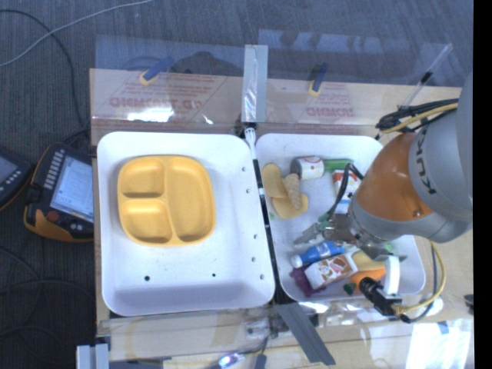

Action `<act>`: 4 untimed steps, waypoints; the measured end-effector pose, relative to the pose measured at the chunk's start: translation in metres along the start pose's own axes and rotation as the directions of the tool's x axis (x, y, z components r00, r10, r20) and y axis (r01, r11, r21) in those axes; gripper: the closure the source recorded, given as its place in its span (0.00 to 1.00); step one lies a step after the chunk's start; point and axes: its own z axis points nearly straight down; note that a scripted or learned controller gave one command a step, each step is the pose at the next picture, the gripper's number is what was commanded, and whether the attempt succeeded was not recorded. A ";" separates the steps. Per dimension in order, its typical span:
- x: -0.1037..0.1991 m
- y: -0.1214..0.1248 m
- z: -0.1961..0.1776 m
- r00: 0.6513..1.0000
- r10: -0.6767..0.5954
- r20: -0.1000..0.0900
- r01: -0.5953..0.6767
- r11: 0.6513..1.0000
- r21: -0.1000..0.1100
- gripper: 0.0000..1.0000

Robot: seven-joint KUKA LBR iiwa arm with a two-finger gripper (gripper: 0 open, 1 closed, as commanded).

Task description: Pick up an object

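The arm (407, 183) hides the claw, seemingly above cluttered right bin (286, 279).

Gripper (332, 225): bare metal, dull sheen. Arm (430, 183) above it: smooth grey shell, glossy orange band (388, 187). Bins (184, 283): white plastic, smooth, semi-gloss. Tray (165, 200), far left of gripper: yellow plastic, matt. Bottle (321, 250) just below gripper: glossy plastic, blue cap. Packet (330, 270) below that: shiny printed wrap. Tan pieces (283, 193) up-left of gripper: matt, slightly rough. Bench (177, 98) behind bins: brown cardboard under clear glossy sheet. Floor (46, 68): dark carpet, rough weave.
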 end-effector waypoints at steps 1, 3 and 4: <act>0.002 0.002 -0.009 1.000 -0.003 -0.005 0.003 1.000 0.000 1.00; 0.008 0.004 -0.115 0.992 0.127 0.002 -0.127 0.992 0.024 0.00; -0.060 0.031 0.002 0.981 0.192 -0.015 -0.192 0.981 0.023 0.00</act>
